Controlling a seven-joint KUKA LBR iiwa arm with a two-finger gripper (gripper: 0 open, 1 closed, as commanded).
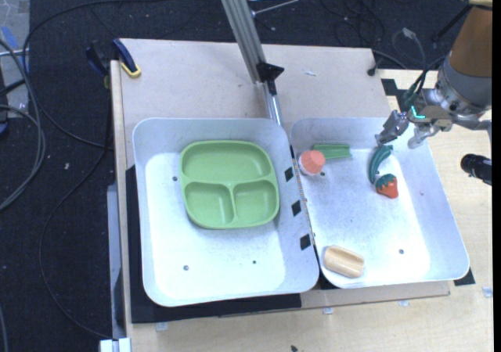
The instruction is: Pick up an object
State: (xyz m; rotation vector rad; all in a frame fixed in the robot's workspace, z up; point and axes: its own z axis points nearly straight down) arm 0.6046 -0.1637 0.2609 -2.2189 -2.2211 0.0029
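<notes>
Three pickable items lie in the right bin (438, 217); nearest is the red-and-teal toy (383, 174). Gripper (404, 131) hangs just above its teal end, fingers spread, nothing between them. Recommend centring over the toy's middle before descending and closing.

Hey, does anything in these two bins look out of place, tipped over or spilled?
Nothing stands out. The green tray lies flat in the left bin. In the right bin the toys lie apart: carrot, strawberry, bread. The end effector hovers near the far edge.
</notes>
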